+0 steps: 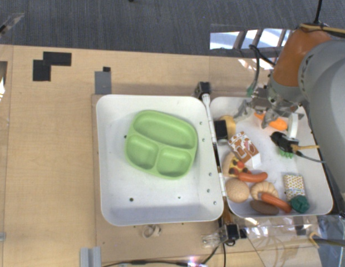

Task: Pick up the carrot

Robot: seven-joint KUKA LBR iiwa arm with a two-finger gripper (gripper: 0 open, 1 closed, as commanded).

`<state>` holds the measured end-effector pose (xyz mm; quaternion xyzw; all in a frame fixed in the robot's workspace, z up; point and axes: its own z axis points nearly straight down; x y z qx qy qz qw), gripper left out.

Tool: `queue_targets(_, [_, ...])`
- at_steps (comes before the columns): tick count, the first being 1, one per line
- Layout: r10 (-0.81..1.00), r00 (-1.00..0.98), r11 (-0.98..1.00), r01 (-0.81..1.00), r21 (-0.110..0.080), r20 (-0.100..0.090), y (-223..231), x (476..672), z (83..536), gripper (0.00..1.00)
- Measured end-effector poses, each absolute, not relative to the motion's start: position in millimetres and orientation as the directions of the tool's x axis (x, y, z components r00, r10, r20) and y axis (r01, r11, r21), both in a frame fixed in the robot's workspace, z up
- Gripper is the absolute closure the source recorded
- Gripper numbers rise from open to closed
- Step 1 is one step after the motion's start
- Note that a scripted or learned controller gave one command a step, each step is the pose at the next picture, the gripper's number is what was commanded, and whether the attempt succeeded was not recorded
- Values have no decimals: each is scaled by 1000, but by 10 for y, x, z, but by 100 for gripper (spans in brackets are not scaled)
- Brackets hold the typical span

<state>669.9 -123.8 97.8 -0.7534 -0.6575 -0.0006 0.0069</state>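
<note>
Currently
Tool [271, 114]: low over right bin's [323, 202] far end, fingers astride the carrot [277, 123]; grip cannot be judged.
Carrot: far right bin, beneath tool.
Left bin [108, 166]: green plate [161, 143].

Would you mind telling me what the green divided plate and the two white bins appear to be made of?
The green divided plate looks like moulded plastic with a smooth, matte finish: uniform colour, rounded compartment ridges. The left bin and right bin look like thin formed white plastic, slightly glossy, with soft highlights along rounded rims, though coated metal cannot be ruled out.
</note>
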Motion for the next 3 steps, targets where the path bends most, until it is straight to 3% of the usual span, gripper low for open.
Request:
queue_targets(1, [1000,25,-25,1000,7,-2,-1678,6581,875,0])
queue_targets(2, [1000,7,-7,1000,-10,8,-2009,6682,856,0])
queue_targets(3, [997,-73,73,997,-3,0,-2031,6685,970,0])
